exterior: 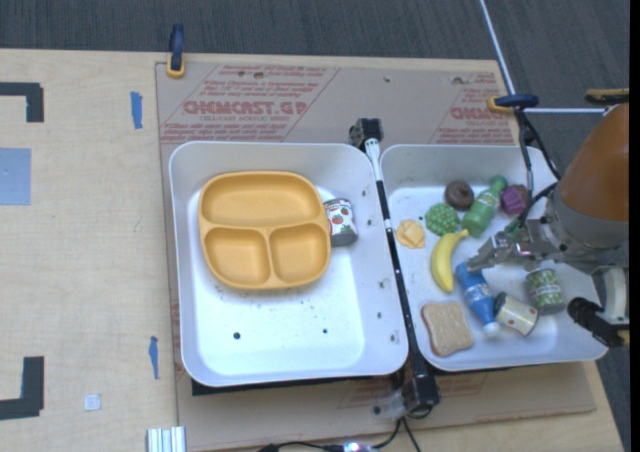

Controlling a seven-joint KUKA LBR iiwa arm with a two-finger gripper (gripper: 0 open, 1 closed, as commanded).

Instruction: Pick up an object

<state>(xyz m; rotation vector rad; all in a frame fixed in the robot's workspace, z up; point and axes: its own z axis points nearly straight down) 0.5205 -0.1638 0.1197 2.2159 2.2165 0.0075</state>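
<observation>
Tool point(497, 252) sits low in the right white bin point(570, 348) — can't tell its state. Closest grab looks like the blue plastic bottle point(477, 295), just below-left, long axis slanting toward the slice of toast point(447, 328) — curved yellow banana point(445, 258) further left.

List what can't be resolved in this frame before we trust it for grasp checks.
- Two-finger gripper, camera view: small metal parts over clutter; open or shut unreadable.
- Small printed can beside the yellow three-compartment plate: label too small to read.
- Grey arm with orange band: cut off by the right edge.
- Blue plastic bottle: upper end partly under the gripper.
</observation>
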